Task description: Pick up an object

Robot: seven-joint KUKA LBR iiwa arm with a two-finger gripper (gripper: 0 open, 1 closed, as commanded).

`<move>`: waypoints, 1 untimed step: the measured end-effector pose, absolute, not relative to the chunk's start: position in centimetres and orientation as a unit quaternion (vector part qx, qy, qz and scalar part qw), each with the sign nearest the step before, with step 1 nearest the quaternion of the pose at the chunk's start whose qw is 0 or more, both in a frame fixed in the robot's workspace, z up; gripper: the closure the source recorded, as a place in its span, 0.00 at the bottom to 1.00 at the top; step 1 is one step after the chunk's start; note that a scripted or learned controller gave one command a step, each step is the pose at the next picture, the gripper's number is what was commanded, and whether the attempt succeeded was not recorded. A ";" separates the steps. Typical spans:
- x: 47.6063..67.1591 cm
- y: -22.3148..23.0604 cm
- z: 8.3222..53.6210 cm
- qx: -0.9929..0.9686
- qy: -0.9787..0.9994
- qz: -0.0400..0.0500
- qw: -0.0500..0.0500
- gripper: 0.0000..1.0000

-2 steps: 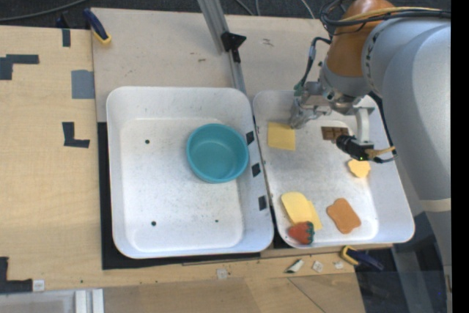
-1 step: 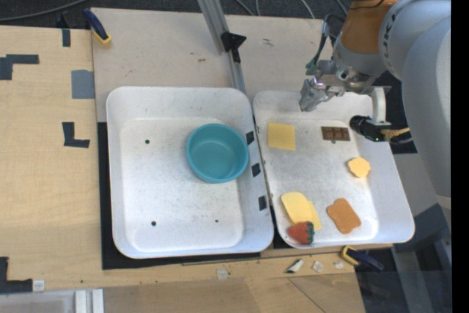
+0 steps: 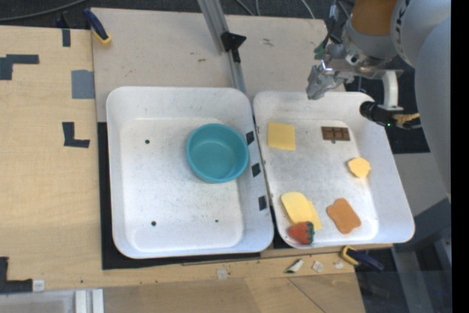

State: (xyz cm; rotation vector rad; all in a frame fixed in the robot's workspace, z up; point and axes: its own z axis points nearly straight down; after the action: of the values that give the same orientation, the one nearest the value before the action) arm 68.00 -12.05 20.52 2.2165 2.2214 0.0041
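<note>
My gripper [image 3: 318, 86] hangs over the far edge of the right bin [image 3: 388, 220], above and apart from everything in it. In that bin lie a yellow square slice [image 3: 281, 136], a small brown chocolate piece [image 3: 335, 133], a small yellow chunk [image 3: 359, 168], a yellow wedge [image 3: 299, 207], an orange-brown piece [image 3: 343, 215] and a red strawberry [image 3: 300, 233]. A teal bowl [image 3: 216, 152] sits upright in the left bin [image 3: 139, 231]. Nothing shows between the gripper's tips.
A slanted metal pole [image 3: 212, 7] rises behind the left bin. Cables run across the dark floor at the back. A yellow-and-blue clamp [image 3: 97, 26] sits at the bench's far left corner, another [image 3: 357, 256] at the front right.
</note>
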 end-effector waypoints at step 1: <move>67.1 -12.2 25.8 0.707 0.707 0.001 0.002 1.00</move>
State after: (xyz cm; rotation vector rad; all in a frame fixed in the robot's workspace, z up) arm 67.12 -12.21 25.77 2.2174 2.2196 0.0043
